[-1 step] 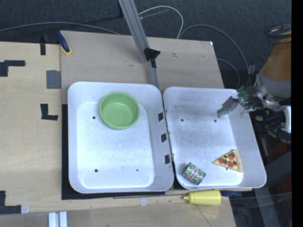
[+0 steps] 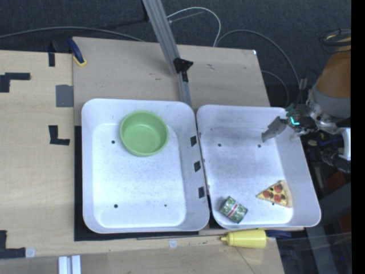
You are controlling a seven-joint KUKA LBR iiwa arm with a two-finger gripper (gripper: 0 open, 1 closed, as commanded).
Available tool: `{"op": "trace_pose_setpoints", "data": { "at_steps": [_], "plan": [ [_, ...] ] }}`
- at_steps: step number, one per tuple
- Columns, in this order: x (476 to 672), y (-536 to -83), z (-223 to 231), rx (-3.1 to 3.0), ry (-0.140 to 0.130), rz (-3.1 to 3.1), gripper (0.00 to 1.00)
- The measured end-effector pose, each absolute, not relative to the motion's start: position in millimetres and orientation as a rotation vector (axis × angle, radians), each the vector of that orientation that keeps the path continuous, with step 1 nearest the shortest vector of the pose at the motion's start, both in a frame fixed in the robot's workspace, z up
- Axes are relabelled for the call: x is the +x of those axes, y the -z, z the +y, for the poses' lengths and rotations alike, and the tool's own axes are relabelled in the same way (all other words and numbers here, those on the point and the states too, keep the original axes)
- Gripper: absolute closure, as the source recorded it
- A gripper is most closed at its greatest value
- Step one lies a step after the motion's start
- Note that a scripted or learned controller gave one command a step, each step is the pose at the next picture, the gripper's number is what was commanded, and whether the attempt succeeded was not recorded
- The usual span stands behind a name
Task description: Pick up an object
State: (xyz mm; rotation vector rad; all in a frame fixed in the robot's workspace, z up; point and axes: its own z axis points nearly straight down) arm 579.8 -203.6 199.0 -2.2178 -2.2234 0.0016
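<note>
Yellow bottle (image 2: 247,238) on wooden bench (image 2: 34,153) beside white bins (image 2: 91,170)

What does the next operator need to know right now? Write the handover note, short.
Tool: over the upper right part of the right bin, nothing seen in it; whether it is open or shut cannot be told.
Right bin holds a pizza slice and a small green can, both near its front edge.
Left bin holds a green bowl.
A yellow bottle lies on the bench outside the right bin's front edge.
Done: nothing picked up.
Left: pick one object.
</note>
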Motion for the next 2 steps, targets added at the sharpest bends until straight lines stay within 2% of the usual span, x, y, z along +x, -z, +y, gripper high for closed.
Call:
{"op": "trace_pose_setpoints", "data": {
  "at_steps": [2],
  "plan": [
    [579.2,-88,-196,-2.221,-0.002,-2.226,0.00]
  ]
}}
